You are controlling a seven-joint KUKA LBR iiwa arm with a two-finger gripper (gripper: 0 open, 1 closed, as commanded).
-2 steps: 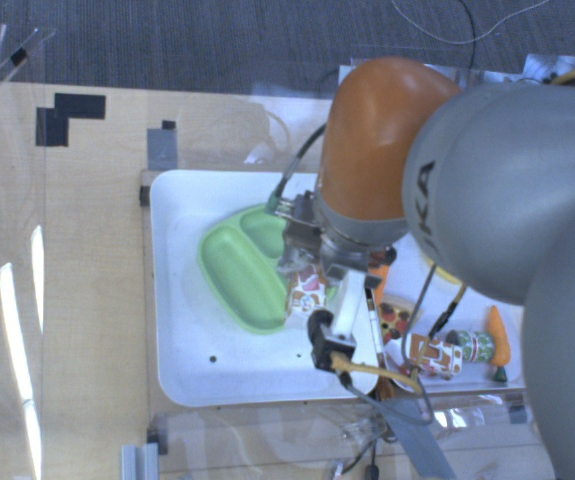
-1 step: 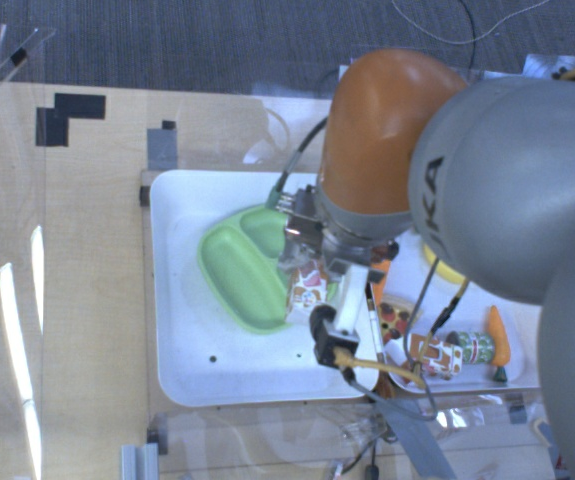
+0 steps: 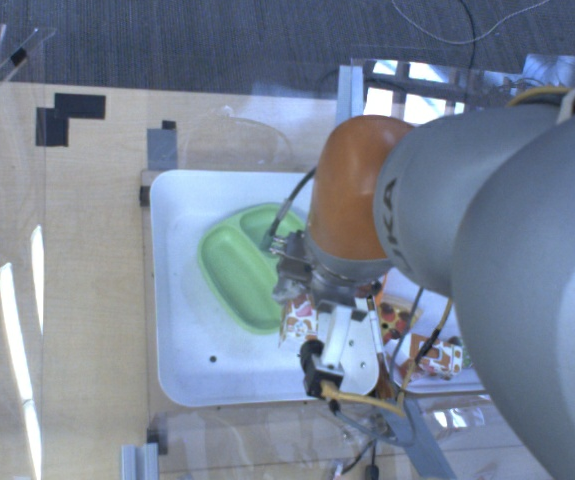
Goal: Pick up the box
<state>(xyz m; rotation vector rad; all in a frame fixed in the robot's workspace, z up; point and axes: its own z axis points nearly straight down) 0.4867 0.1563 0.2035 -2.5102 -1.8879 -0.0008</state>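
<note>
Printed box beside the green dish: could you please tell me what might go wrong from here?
The printed box lies right beside the green dish, so a lift could snag or drag that dish. A similar box lies in the other bin, so a retry might take that one instead.

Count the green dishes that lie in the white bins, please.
1. The green dish lies in the left bin, toward its right side, partly under the arm. The arm covers the area to its right, so more may be hidden.
</note>
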